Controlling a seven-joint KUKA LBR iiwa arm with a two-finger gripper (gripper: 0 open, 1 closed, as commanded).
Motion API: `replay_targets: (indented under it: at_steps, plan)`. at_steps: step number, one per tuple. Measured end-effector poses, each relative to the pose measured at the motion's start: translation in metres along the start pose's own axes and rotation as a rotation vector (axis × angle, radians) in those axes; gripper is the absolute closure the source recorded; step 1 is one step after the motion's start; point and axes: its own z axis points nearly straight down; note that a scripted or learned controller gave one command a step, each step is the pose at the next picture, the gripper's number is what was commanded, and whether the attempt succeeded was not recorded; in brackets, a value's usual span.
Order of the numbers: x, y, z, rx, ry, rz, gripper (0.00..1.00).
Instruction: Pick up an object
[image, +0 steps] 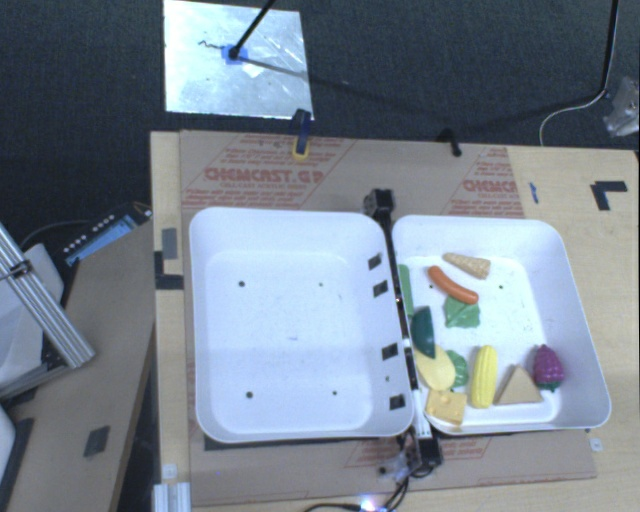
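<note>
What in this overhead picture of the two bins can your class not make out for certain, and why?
- Yellow piece, camera view: partly covered by the dark green piece and crowded against the bin wall, so its shape is unclear.
- Pale block, camera view: too small to identify.
- Green leafy piece, camera view: blurred, kind uncertain.
- Grey equipment, camera view: cut off by the left edge.

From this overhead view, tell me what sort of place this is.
Probably a robot grasping test bench in a lab. Two white bins, the left bin and the right bin, sit side by side on a cardboard sheet, and the right one holds toy food such as a corn cob and grapes.
</note>
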Motion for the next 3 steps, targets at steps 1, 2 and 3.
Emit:
replay_targets:
  at_steps: [1, 2, 3]
  plan:
    - [0.004, -0.001, -0.04, 0.001, 0.0, 0.002, 1.0]
    - [-0.001, -0.001, -0.091, -0.001, -0.001, 0.002, 1.0]
    - [-0.001, -0.001, -0.088, 0.005, 0.001, 0.002, 1.0]
